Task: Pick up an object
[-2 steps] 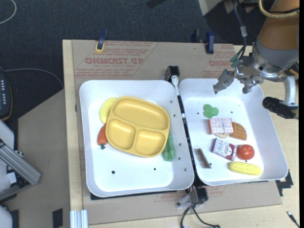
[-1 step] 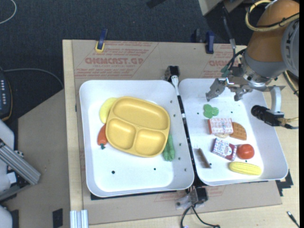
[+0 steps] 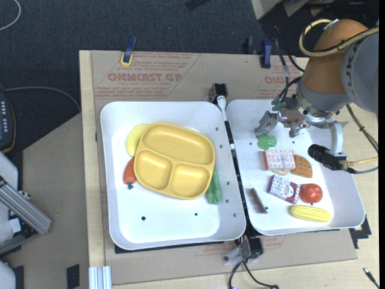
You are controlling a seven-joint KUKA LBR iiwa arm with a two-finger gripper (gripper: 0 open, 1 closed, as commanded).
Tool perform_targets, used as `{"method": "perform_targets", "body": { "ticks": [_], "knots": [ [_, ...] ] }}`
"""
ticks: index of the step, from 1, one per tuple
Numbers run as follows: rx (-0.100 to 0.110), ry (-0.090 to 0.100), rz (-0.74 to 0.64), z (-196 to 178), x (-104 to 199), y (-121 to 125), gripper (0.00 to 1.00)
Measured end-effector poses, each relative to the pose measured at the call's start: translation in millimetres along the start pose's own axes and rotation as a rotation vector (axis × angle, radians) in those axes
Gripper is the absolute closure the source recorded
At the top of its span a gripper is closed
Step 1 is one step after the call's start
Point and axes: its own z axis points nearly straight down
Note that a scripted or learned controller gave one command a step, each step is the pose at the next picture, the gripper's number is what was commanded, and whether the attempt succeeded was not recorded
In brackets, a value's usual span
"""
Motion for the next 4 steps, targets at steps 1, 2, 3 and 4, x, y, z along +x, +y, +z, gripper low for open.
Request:
{"method": "perform_targets", "body": {
  "ticks": [1,2,3,4],
  "knots": [
    [0.000,0.000,0.000,53.8,0.8,-1.2,0.00],
    [-0.009,-0.001,0.000,38.8,0.4,1.1,1.00],
    [-0.014,-0.002,-0.002,-5.9,3.6,6.4,1.00],
    [-0.015,-0.003,-0.002,-49.7,3.7,9.3,1.00]
  ]
}}
